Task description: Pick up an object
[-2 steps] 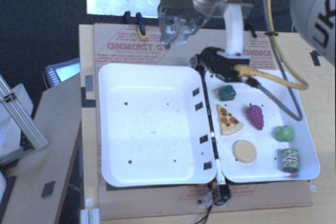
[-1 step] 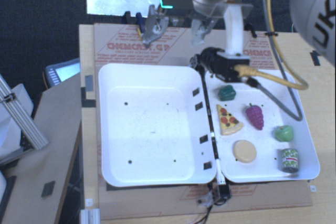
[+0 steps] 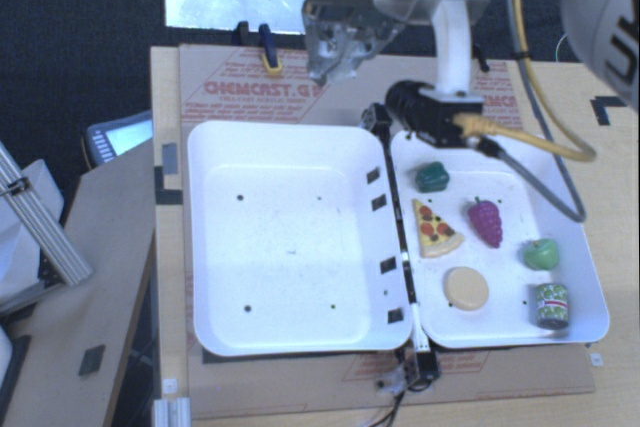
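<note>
Red "CHEMCAST" print [image 3: 262,88] on board [image 3: 230,80]

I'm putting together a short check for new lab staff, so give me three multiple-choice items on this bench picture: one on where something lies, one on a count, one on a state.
1. Where does the pizza slice lie?
A. in the left bin
B. in the right bin
C. on the bench outside both bins

2. How many objects lie in the right bin?
A. three
B. nine
C. six

3. How does the gripper stand to the objects?
A. it hangs above the bench behind the bins, apart from them
B. it rests on the grapes
C. it presses the can down

Key: 1 B, the slice sits beside the divider on the right bin's floor. 2 C, pepper, slice, grapes, apple, round biscuit, can. 3 A, it is over the cardboard at the far edge.
</note>
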`<state>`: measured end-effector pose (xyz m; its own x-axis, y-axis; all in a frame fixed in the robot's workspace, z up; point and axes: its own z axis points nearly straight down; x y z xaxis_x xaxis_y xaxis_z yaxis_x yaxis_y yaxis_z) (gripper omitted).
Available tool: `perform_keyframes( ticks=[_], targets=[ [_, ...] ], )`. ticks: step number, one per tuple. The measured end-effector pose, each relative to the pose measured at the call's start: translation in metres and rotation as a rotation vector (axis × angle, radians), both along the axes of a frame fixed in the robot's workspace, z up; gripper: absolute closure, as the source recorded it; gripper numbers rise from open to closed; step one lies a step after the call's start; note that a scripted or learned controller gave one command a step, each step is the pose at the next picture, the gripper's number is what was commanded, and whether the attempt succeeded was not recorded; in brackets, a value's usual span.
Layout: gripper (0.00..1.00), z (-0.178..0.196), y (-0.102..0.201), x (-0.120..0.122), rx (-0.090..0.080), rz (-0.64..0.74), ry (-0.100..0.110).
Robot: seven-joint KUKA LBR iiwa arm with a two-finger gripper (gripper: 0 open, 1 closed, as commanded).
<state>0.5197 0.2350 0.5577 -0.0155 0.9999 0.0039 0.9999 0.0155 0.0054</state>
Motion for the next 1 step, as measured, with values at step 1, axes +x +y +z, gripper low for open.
perform_keyframes(
  ticks=[1],
  targets=[
    [0.00, -0.0006, 0.0000, 0.0000, -0.001, 0.002, 0.001]
  ],
)
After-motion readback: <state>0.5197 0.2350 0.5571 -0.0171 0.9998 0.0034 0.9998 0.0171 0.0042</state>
